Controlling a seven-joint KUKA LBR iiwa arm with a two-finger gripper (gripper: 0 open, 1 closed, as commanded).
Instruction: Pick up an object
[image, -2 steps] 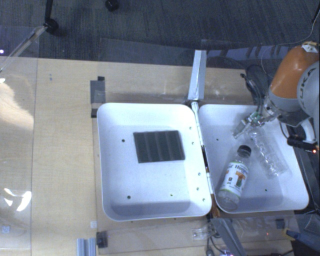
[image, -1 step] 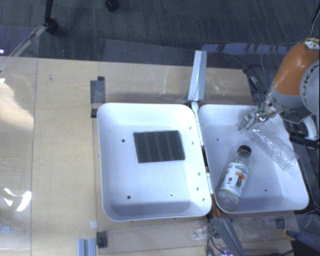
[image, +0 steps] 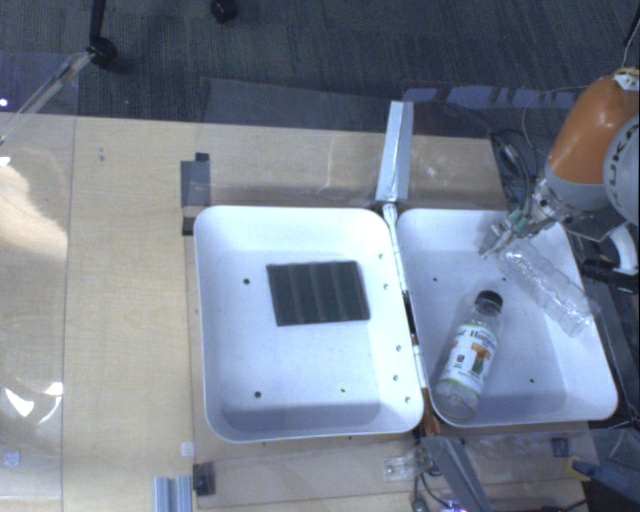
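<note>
Two shallow white bins sat side by side on the bench. The left bin (image: 215, 300) held a dark ribbed mat (image: 318, 293) lying flat near its middle. The right bin (image: 430, 250) held two bottles. A small bottle (image: 470, 357) with a black cap and a white, green and orange label lay on its side toward the near left part of that bin, cap pointing up-view and its clear base toward the near rim. A clear plastic bottle (image: 548, 282), crumpled and nearly see-through, lay slanted along the far right side, well apart from the labelled one.

The gripper (image: 508, 231) hung at the far right corner of the right bin, just beside the upper end of the clear bottle, below the grey arm and its orange band. Whether its fingers stood apart or together could not be told at this size, and nothing was seen between them.

As a judgement, the clear bottle looked the likelier target and the riskier one: its thin crushed wall would probably buckle or slide out of a pinch, and its round body could roll toward the bin wall. The gripper's place close to the rim also risked a finger catching the bin's edge on descent.
</note>
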